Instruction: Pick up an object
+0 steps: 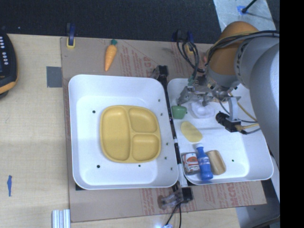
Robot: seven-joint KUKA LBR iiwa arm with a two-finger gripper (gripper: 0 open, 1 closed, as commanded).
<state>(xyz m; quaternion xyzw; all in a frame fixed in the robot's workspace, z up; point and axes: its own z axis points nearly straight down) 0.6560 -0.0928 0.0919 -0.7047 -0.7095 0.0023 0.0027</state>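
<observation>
Nearest me in the right bin [259, 167], a blue bottle [204, 163] lies between a small can [191, 162] and a tan block [217, 161]. At twelve o'clock from them sits a yellow piece [191, 131], then a green one [179, 111]. The gripper [202, 99] hangs over the bin's far end; its grasp I cannot tell.

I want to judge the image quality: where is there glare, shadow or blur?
Camera view: the left bin is brightly lit, its white floor nearly washed out around the yellow tray; the arm at right is large and soft; the top strip is dark.
</observation>
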